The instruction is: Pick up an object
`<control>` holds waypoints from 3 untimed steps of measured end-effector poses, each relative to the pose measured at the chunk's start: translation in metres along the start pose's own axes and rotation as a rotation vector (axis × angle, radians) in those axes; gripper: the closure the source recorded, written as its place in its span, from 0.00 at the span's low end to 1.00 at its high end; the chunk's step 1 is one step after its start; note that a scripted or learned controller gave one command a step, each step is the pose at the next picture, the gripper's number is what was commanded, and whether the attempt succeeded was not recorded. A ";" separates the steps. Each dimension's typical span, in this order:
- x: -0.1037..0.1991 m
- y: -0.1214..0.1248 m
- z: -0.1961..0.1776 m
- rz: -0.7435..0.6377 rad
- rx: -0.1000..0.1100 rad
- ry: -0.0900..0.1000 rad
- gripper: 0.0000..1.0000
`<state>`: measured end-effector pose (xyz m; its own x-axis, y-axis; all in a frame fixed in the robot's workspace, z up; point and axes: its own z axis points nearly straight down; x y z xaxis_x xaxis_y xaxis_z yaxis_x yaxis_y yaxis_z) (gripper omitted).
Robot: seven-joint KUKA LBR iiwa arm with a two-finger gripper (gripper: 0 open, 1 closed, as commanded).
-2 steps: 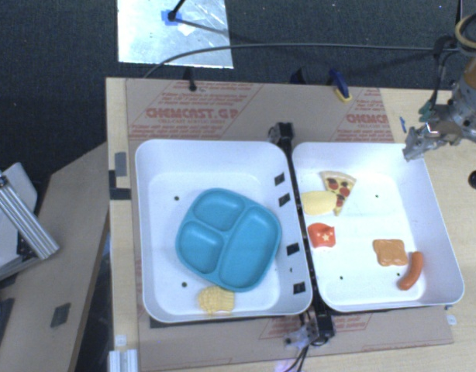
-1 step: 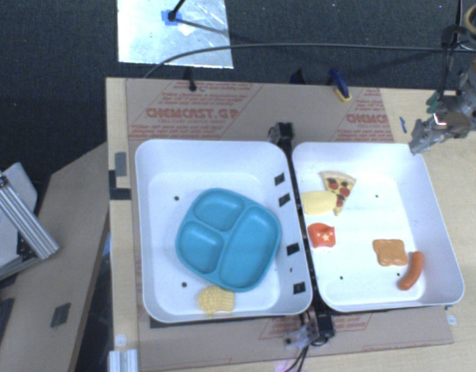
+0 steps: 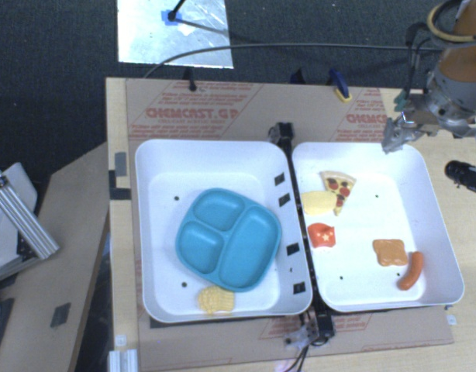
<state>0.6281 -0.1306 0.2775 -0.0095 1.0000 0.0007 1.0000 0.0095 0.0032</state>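
Toy food in two white bins, arm at the far right corner.

Nearest, a yellow corn piece (image 3: 216, 300) lies below the blue divided plate (image 3: 228, 239) (left bin (image 3: 156, 208)); rightward, pizza slice (image 3: 338, 186), red piece (image 3: 322, 235), toast (image 3: 389, 252), sausage (image 3: 409, 270); the gripper (image 3: 396, 139) hovers above the right bin's (image 3: 439, 231) far rim, jaws unclear, holding nothing visible.
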 end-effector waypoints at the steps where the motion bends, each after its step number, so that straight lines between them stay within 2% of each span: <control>1: 0.053 -0.004 0.019 0.000 0.002 0.001 1.00; 3: 0.156 -0.001 0.016 -0.001 0.001 0.001 1.00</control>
<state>0.6260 0.0258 0.2613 -0.0103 0.9999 0.0018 0.9999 0.0103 0.0023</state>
